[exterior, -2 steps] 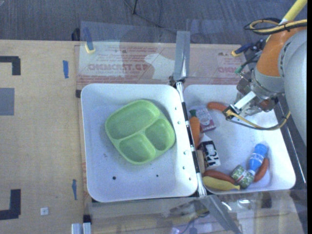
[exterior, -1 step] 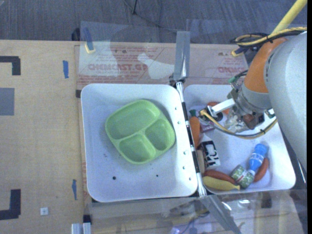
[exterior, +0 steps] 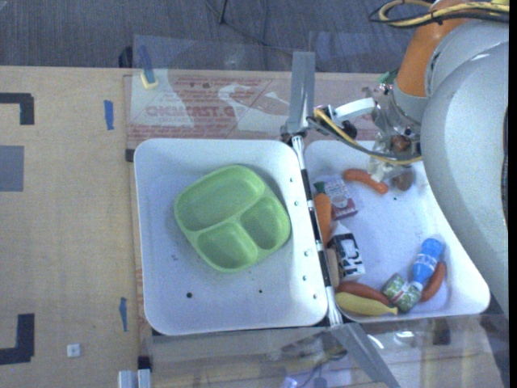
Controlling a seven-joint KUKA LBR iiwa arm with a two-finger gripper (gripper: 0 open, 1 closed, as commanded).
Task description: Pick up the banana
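Banana [exterior: 361,303], yellow and curved, lies at the near edge of my right shallow white bin [exterior: 464,293], touching a red sausage-shaped toy [exterior: 359,288]. My claw [exterior: 393,153] hangs over the bin's far corner, well apart from it; I cannot tell its state. A green three-compartment plate [exterior: 233,217] sits in the left bin [exterior: 157,241].

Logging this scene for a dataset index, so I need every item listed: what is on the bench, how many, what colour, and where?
shallow white bins: two, white, side by side on the bench.
green three-compartment plastic plate: one, green, in the left bin.
yellow toy banana: one, yellow, near edge of the right bin.
orange toy carrots: two, orange, one along the right bin's left wall, one near its far end.
blue-capped small bottle: one, blue and white, right bin.
red-brown toy sausages: two, near the banana.
gripper: one, grey metal, above the right bin's far end.
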